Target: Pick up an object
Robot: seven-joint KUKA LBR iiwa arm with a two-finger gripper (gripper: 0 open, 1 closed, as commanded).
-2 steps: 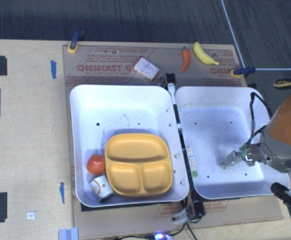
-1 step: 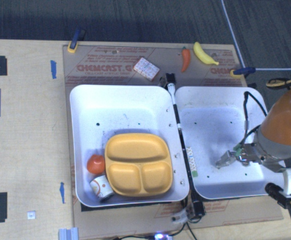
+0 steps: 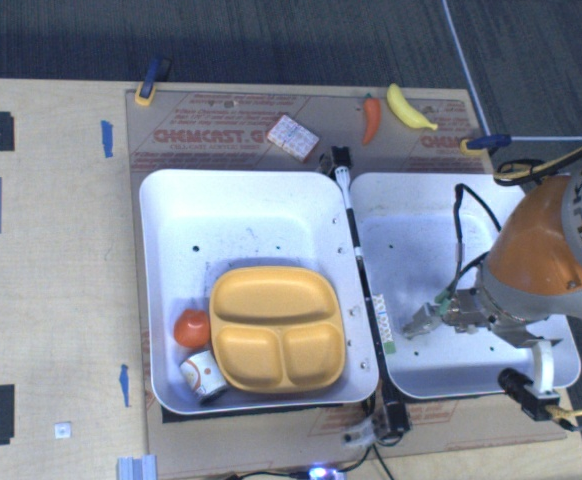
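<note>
A yellow divided plate (image 3: 274, 328) lies in the left bin (image 3: 171, 218), toward its front. A red, tomato-like ball (image 3: 191, 328) rests against the plate's left side. Just in front of the ball lies a small white and orange object (image 3: 202, 373). My gripper (image 3: 418, 321) is low over the floor of the right bin (image 3: 411, 228), near its left wall, pointing left. Nothing shows under or beside it. The arm's orange band (image 3: 544, 243) rises behind it on the right.
Behind the bins, on the cardboard, lie a yellow banana (image 3: 409, 108), a red pepper (image 3: 371, 120) and a small patterned packet (image 3: 292, 137). Blue clamps (image 3: 149, 80) hold the cardboard's corners. A black divider (image 3: 359, 258) runs between the bins.
</note>
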